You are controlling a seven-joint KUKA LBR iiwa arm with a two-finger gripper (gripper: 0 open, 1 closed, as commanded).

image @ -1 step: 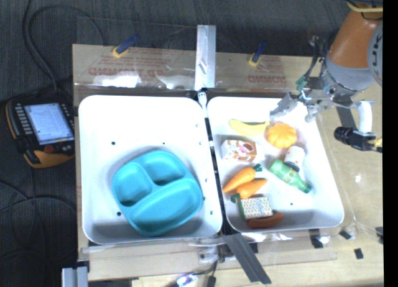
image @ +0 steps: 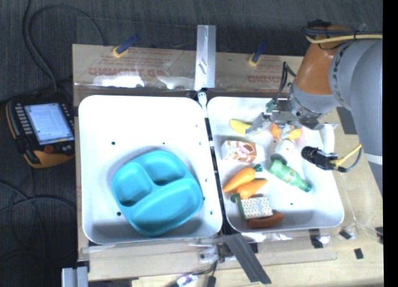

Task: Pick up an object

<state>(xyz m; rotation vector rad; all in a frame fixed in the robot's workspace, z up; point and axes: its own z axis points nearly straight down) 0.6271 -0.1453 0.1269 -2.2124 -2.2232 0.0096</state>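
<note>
My claw (image: 281, 124) is low in the right bin (image: 333, 214), just right of the yellow banana (image: 239, 124), beside small orange pieces; whether it is clenched I cannot tell.

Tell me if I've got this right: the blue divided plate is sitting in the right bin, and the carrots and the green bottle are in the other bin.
Not quite. The blue divided plate sits in the left bin, not the right one. The camera view shows it there, while the carrots and the green bottle are in the other bin, as you said.
</note>
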